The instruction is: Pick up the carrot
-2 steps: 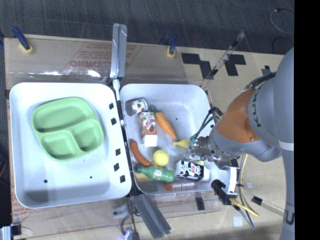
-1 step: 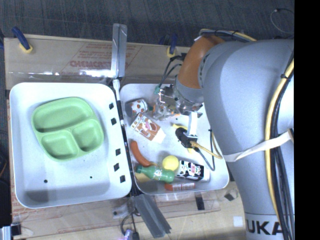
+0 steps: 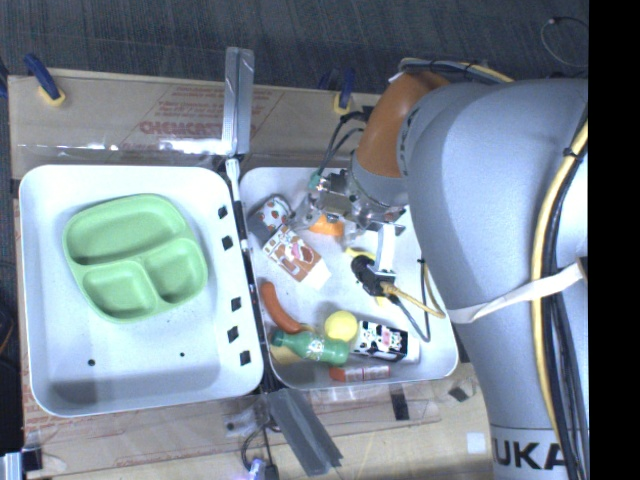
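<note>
Two bins, one arm, one carrot

Two white bins: left bin [image 3: 40, 268] has one green divided tray [image 3: 135, 255]. Right bin [image 3: 432, 353] has one carrot [image 3: 326, 226] near its top, gripper [image 3: 335, 208] right over it, touching or not unclear, jaw opening can't tell. Also one sausage [image 3: 279, 308], one yellow ball [image 3: 341, 325], one green bottle [image 3: 310, 346].

Open floor at right bin [image 3: 432, 360] centre. Blocked along front wall by sausage [image 3: 279, 307], green bottle [image 3: 310, 346], lemon [image 3: 341, 325]. Left bin [image 3: 40, 268] largely occupied by green tray [image 3: 135, 256].
</note>
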Controlling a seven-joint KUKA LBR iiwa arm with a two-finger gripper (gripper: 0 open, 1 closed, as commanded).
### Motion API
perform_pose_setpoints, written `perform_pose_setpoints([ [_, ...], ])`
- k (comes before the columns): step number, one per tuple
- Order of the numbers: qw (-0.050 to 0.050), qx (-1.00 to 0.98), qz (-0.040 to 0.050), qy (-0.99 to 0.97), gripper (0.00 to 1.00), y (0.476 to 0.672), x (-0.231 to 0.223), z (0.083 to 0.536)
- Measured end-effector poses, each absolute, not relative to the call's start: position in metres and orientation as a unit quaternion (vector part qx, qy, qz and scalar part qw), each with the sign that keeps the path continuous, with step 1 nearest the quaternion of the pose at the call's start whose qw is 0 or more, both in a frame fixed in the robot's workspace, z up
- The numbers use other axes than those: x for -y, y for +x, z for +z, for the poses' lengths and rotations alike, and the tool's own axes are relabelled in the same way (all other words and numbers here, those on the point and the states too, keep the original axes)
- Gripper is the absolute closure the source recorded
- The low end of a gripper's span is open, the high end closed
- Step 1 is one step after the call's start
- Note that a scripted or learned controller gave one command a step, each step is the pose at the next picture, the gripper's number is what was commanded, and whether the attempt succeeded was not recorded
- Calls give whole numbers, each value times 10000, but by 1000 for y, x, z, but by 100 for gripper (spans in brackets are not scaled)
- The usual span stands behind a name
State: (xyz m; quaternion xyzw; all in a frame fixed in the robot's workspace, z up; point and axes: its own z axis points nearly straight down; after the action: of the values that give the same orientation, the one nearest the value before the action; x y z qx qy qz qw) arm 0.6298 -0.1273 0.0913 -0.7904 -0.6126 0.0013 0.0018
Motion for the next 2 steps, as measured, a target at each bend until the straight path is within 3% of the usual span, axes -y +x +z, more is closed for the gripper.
perform_pose_setpoints([
  [1,29,6171,22,-7869,100,630,125,101],
  [2,3,6568,2,-7541,100,639,182,92],
])
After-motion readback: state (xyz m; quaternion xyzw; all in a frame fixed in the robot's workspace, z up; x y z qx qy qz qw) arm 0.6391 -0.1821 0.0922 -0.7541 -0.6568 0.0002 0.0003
